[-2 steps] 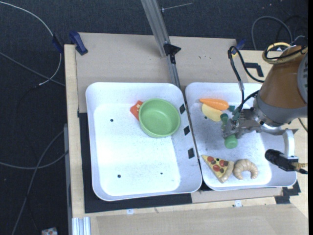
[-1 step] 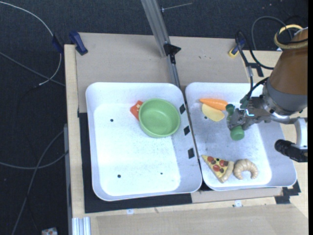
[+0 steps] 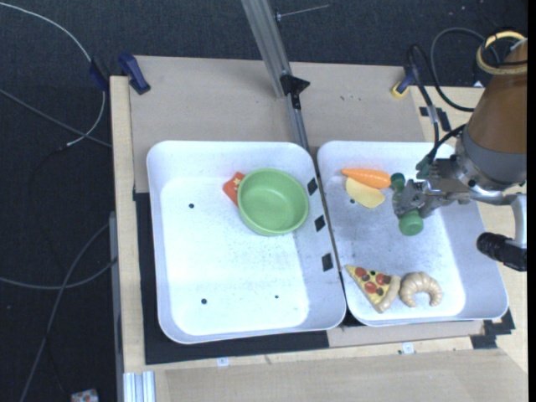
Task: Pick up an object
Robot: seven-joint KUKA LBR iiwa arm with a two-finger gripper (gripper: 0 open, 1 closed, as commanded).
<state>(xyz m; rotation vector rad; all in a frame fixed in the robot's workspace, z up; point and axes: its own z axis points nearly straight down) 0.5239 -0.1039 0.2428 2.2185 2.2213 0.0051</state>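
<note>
Gripper point(image 3: 408, 201) over right bin point(image 3: 477, 300), upper middle; whether fingers stand wide or narrow, cannot tell. Green cylinder point(image 3: 410, 222) at gripper tip; grasp not confirmable. Carrot point(image 3: 366, 176) and yellow piece point(image 3: 365, 193) just left of gripper, touching each other. Pizza slice point(image 3: 373, 285) and croissant point(image 3: 420, 288) side by side near bin's front edge. Left bin point(image 3: 193, 300): green bowl point(image 3: 271, 201) at back right, orange item point(image 3: 232, 188) against its left rim.

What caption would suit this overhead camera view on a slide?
Robot pincer over the right bin near carrot, pizza slice, croissant; green bowl sits left.
</note>
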